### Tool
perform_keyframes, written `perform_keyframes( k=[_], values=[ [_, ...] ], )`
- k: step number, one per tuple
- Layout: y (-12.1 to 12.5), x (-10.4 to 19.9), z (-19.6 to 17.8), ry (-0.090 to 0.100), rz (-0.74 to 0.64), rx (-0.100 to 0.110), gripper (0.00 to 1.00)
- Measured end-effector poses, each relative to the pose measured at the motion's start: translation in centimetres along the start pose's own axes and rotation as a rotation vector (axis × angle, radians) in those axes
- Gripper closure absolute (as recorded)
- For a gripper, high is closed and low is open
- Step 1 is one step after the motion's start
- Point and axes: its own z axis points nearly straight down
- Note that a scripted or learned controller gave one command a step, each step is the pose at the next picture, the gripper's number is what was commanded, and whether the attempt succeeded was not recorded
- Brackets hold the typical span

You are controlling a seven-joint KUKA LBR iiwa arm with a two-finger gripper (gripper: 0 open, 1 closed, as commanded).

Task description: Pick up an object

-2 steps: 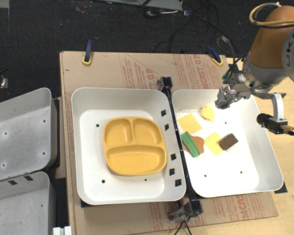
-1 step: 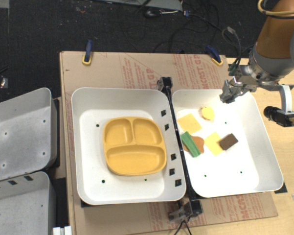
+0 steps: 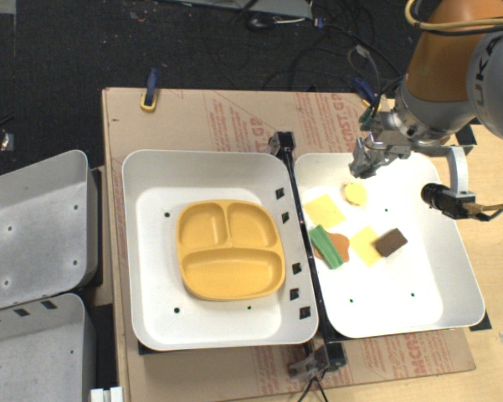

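Front rim of the left bin point(image 3: 226, 340) sits closest to the lens; the yellow divided tray point(image 3: 231, 249) lies flat in that bin, well to the left of the tool and below it in the view. It looks parked there as a drop-off dish, three compartments up, nothing in them.

Right bin point(image 3: 452, 300) holds the loose pieces, bunched toward its left half, presumably so the arm can reach each from above. Going rightward: a pale yellow square point(image 3: 324, 210), a green strip point(image 3: 325, 247) lying against an orange piece point(image 3: 340, 243), a second yellow square point(image 3: 366, 245) and a brown block point(image 3: 391, 242) touching that square's right edge.

Tool point(image 3: 361, 167) hangs over the bin's upper left, just above a small round yellow piece point(image 3: 354, 194), which I judge to be the target. Whether the tool is open or closed: cannot tell. Nothing visibly gripped.

Both bins rest on the brown worktop point(image 3: 209, 120).
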Motion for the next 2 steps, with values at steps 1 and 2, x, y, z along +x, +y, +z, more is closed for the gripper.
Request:
perform_keyframes(
  k=[1,2],
  values=[
    [-0.8,5.7,-0.1,0.001,-0.001,0.001,1.00],
    [-2.7,10.6,0.0,0.000,0.000,0.003,1.00]
  ],
)
